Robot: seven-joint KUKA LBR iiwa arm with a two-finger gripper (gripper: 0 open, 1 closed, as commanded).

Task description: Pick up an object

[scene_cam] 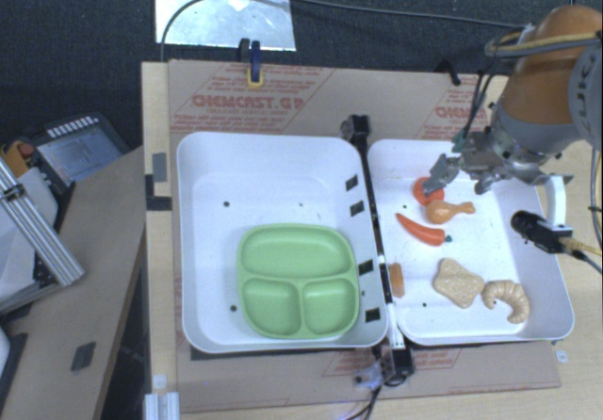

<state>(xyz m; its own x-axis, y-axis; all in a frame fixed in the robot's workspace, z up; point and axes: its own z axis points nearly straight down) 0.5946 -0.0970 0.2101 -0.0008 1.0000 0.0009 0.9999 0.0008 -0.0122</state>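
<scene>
Two white bins sit side by side on the bench. From the camera view, the left bin [203,183] holds a green tray [298,279]; the right bin [556,310] holds the loose pieces: a tomato [421,188], a drumstick [448,212], a chili [420,229], a sausage [397,280] by the divider, a bread slice [458,282] and a croissant [507,298]. The gripper [462,172] hangs over the upper part of the right bin with its fingers spread and nothing between them; one fingertip sits just beside the tomato and drumstick. Those pieces lie close together, so a descent here could likely pinch two at once, nudge the round tomato aside, or close on air
</scene>
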